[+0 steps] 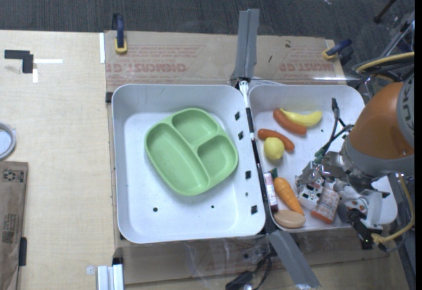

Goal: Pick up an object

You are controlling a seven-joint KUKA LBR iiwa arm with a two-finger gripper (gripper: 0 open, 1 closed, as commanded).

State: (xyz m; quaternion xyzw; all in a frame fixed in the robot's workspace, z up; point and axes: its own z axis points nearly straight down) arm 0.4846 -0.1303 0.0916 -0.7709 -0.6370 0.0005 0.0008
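The gripper (316,183) hangs low in the right bin (349,94), near its front edge, and I cannot tell whether it is released or clenched; a small red-and-white carton (326,206) lies just beside it toward the front, and a carrot (286,194) lies just to its left with a tan bun (289,219) at the carrot's lower end. Farther back in that bin lie a lemon (274,148), a sausage (275,138) and a banana (304,116) over an orange pepper (289,122). The left bin (132,170) holds a green three-part plate (191,150).
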